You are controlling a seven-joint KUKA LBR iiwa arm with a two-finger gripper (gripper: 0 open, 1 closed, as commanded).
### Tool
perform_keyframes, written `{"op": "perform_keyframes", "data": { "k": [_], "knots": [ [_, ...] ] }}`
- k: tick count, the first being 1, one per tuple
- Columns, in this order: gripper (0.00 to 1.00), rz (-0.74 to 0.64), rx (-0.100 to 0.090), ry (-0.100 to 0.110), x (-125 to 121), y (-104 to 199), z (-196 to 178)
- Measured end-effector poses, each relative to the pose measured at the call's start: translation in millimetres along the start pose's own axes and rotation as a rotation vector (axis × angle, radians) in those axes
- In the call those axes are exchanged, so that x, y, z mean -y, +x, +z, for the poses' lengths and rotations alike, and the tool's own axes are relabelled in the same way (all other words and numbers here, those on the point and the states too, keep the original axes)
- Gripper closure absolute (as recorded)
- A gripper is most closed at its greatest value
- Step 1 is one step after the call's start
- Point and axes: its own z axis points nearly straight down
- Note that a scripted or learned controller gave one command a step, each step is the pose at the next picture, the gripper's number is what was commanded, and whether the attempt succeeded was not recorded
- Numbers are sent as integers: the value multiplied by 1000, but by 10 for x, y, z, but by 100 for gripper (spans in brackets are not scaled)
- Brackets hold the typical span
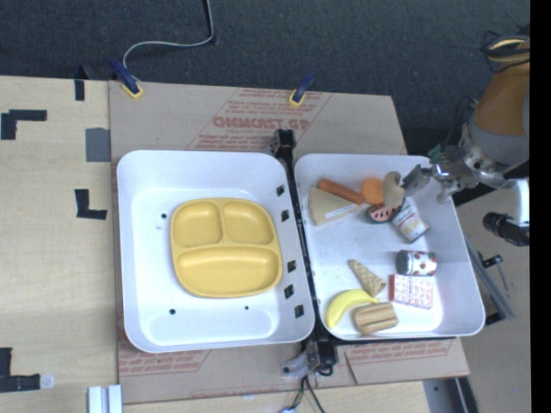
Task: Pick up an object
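The right bin (456, 256) holds several small items. Along its back lie a carrot (340, 190), a pale cheese wedge (324, 206), an orange ball (372, 188) and a watermelon slice (381, 214). A small white bottle (410, 223) lies next to them. Further forward are a small can (417, 263), a red-and-white box (413, 292), a cone (366, 275), a banana (343, 304) and a bread roll (375, 318). My gripper (428, 175) hovers at the bin's back right corner, just right of the bottle and the ball, with nothing seen in it.
The left bin (142, 231) holds a yellow divided plate (226, 246). A black clip strip (291, 231) joins the two bins. The grey and orange arm (499, 127) reaches in from the right, past the bench edge. Cardboard (250, 119) lies under both bins.
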Motion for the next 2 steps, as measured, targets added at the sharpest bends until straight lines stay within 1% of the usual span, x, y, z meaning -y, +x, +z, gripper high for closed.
{"op": "perform_keyframes", "data": {
  "k": [1, 2],
  "knots": [
    [0, -2, 0, -4, -447, -79, 992],
    [100, -3, 5, -3, -443, -89, 889]
  ]
}}
